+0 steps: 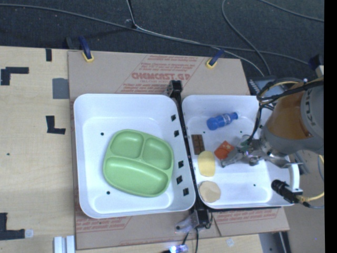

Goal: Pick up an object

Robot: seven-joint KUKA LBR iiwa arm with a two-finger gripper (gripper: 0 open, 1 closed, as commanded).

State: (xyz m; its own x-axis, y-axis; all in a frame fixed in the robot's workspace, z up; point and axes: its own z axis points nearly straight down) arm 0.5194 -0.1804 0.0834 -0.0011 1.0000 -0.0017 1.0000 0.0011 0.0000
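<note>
Brown cardboard sheet (158,73) printed in red, held by two blue-and-yellow clamps, laid on a pale wooden bench top (31,157); dark carpet with trailing cables behind.

Item 1: left shallow white plastic bin (84,141), holding a green three-compartment moulded plate (139,162).

Item 2: right shallow white plastic bin (237,196), holding a blue plastic bottle (221,120) on its side, a small brown rectangular block (198,144), a pale yellow rounded block (207,164), a tan disc (210,191) and a small orange-red block (224,149).

Item 3: two-finger gripper (227,161), low in the right bin, tips just beside the orange-red block; whether open or closed cannot be told, and nothing is seen between them.

Handling note: orange-red block judged light, rigid, small; best taken across its flat opposite sides, squarely, since it could skid on the slick bin floor.
</note>
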